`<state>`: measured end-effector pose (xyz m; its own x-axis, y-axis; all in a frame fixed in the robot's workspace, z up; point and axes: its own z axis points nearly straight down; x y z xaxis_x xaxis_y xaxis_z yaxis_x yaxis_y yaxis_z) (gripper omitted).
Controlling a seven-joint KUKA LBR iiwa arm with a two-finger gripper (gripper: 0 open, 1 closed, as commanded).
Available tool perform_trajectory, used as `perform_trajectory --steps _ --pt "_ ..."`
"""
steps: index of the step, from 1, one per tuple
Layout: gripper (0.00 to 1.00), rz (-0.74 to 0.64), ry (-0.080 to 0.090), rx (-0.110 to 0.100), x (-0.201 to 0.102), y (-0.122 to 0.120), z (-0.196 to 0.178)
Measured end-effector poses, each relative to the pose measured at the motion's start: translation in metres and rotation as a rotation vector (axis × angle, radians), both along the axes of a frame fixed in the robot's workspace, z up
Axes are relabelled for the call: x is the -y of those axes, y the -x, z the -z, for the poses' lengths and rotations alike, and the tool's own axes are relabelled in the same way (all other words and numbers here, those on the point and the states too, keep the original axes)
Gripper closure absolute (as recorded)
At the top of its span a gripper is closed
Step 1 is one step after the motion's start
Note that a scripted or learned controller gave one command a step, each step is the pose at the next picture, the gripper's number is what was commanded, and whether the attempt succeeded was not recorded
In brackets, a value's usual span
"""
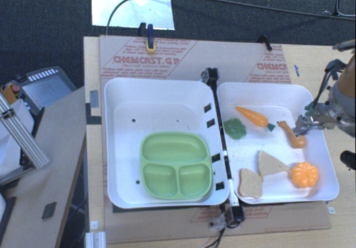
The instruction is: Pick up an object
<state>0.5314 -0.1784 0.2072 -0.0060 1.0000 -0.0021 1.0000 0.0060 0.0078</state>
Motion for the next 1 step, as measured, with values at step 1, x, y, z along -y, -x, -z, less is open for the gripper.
perform_trajectory --steps 1 --pt "1.0 0.001 -0.001 -0.003 0.0002 -0.0015 -0.0247"
